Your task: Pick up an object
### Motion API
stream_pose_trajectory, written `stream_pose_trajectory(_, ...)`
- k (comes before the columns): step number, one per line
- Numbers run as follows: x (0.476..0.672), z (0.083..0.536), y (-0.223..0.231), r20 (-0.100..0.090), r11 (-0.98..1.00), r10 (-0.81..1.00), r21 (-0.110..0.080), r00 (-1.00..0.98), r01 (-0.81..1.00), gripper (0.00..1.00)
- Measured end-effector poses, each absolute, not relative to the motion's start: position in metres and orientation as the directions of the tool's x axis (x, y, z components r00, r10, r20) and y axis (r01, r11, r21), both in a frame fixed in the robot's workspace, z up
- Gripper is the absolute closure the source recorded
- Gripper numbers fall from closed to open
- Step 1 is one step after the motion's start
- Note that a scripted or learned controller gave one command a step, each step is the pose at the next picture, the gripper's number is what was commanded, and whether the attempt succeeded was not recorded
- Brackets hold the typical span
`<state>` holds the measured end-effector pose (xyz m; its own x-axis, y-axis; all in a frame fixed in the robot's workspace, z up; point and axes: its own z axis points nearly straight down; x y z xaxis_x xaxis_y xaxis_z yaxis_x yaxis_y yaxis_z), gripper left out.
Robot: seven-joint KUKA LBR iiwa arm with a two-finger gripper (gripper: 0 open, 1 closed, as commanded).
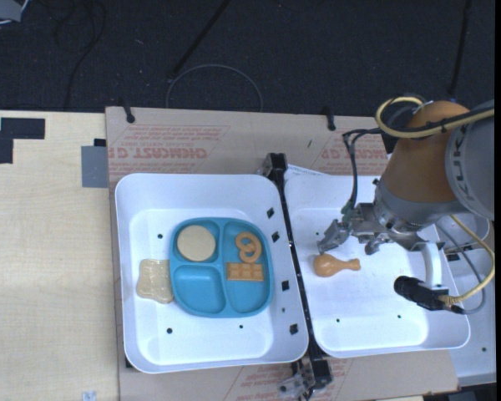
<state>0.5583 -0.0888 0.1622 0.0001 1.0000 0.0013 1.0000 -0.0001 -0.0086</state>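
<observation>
Here, arm [434, 174] bent low, gripper [338, 236] above drumstick [336, 265].

Arm reaching in from the right, wrist bent low

The grey arm [472, 165] with its orange band [422, 153] angles down and leftward; the gripper [332, 239] points left at the wrist's end, cables looping round the wrist.

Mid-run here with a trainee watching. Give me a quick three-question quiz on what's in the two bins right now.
1. True or false: the drumstick lies in the right bin.
2. How many compartments of the blue tray hold food?
3. The pale food piece beside the tray lies on which side of it in the camera view: A left, B right?

Key: 1 true. 2 three: the round cracker, pretzel and waffle piece. 3 A.
</observation>
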Motion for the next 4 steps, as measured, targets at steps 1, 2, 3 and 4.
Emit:
stream_pose_trajectory(1, 0.557, 0.102, -0.082, -0.001, 0.0, 1.0, -0.002, 0.0, 1.0, 0.0)
stream_pose_trajectory(2, 0.563, 0.121, -0.083, 0.001, -0.006, 1.0, 0.014, 0.006, 1.0, 1.0)
stream_pose_trajectory(3, 0.559, 0.183, -0.086, 0.0, 0.001, 1.0, 0.003, -0.001, 1.0, 1.0)
stream_pose_trajectory(4, 0.559, 0.226, -0.087, 0.0, 0.0, 1.0, 0.001, 0.0, 1.0, 1.0)
